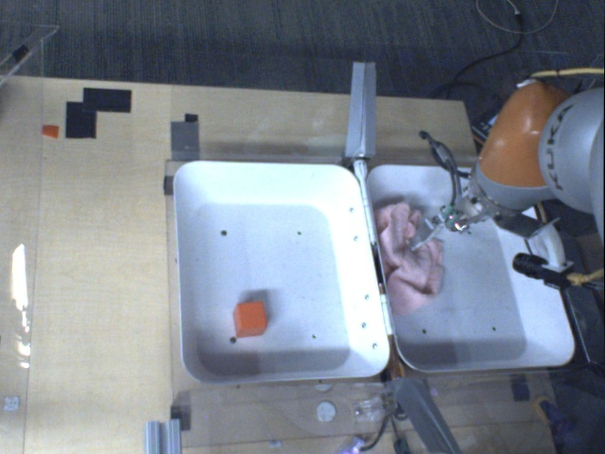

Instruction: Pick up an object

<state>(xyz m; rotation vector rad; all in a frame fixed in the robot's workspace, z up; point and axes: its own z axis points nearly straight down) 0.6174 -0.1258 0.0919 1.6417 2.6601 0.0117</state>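
A crumpled pink cloth (408, 258) lies in the right bin (492, 339), against its left wall. My gripper (425, 236) reaches in from the right and its tip is down on the cloth's upper right part. An orange block (250, 319) sits in the left bin (274, 206), toward its near left corner, far from the gripper.
A metal divider post (361, 112) stands at the back between the two bins. Black markers (95, 110) and a small orange tag (50, 131) lie on the bench at the far left. The arm's orange band (515, 149) and cables hang over the right bin's back right corner.
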